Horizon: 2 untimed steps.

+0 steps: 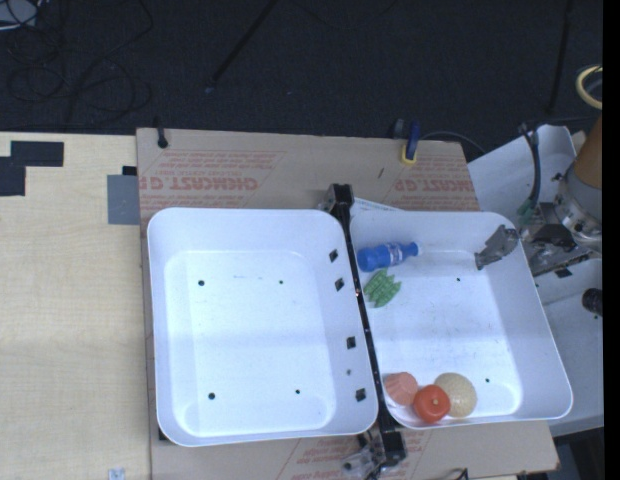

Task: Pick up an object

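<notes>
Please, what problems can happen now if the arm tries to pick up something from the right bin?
1. The red ball, beige ball and pink piece touch in the near corner of the right bin; a grasp may push them apart or hit the wall.
2. The blue bottle lies on its side beside the divider and might roll.
3. The green item looks small and flat, so the gripper could close above it.
</notes>
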Motion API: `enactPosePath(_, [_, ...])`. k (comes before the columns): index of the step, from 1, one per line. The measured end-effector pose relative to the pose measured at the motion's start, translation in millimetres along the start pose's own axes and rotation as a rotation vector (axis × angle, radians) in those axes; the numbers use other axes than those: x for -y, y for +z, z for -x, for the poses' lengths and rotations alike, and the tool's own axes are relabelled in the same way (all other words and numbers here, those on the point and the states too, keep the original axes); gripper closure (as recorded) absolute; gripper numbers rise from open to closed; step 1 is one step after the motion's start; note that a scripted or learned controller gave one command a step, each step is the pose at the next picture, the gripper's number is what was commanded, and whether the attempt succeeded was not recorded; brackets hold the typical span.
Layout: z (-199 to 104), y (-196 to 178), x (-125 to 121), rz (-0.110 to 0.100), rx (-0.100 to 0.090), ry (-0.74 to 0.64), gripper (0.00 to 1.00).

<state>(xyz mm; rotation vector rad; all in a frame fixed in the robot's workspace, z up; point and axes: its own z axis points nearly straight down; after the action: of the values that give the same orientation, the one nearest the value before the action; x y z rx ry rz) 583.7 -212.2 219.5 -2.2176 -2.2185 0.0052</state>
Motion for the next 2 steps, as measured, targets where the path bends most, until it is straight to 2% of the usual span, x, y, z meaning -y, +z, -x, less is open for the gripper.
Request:
enactPosePath(1, [0.5, 2.9, -3.6, 0.003, 0.001, -0.001, 0.0])
enactPosePath(2, [-0.3, 16.5, 4.1, 0.002, 0.001, 0.0, 0.0])
